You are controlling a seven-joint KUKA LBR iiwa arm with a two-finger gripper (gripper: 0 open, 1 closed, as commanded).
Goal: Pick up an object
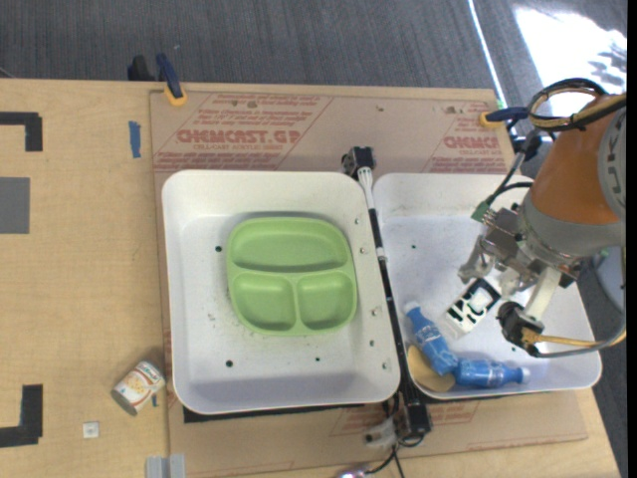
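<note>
Hand [485, 299]: grip state cannot be told; blue bottles [453, 352] just below-left; best approach, centre over one before descending.

The bench [70, 267] carries a brown cardboard sheet [299, 127] — on it sit two white bins, the left bin [189, 267] and right bin [418, 197], side by side. A small carton [137, 385] lies near the bench's front-left corner — just beside the left bin.
</note>
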